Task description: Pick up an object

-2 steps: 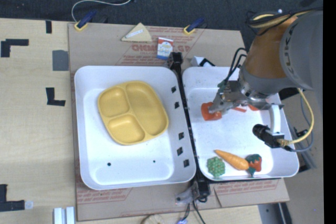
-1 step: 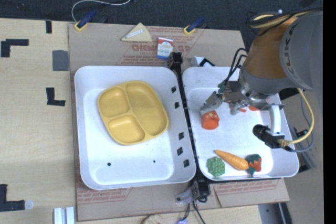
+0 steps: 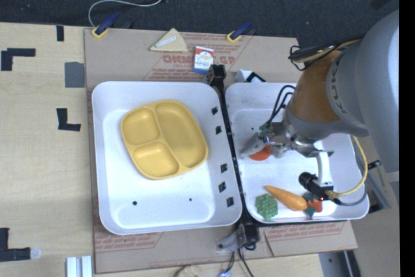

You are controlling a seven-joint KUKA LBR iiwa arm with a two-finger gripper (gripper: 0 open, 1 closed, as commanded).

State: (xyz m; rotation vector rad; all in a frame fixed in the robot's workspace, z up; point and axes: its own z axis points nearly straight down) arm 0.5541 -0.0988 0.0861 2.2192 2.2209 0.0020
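Reaching into the right bin (image 3: pixel 337 214) from the right, the arm (image 3: pixel 343 87) sets its gripper (image 3: pixel 259 147) low over the floor. A red piece (image 3: pixel 260 154) lies at the fingertips; whether the fingers are parted or clamp it cannot be told. Toward the near wall from the fingers lie a carrot (image 3: pixel 285 198) and, just left of it, a green piece (image 3: pixel 266 205). Left of the fingers, the other bin (image 3: pixel 104 139) holds a yellow tray (image 3: pixel 163 138).

My gripper (image 3: pixel 259 144) hovered low in the right bin (image 3: pixel 337 214) over a red object (image 3: pixel 260 154). Carrot (image 3: pixel 285 198) and green broccoli piece (image 3: pixel 266 205) lay near its front edge. Yellow divided plate (image 3: pixel 163 138) sat in left bin (image 3: pixel 107 159).
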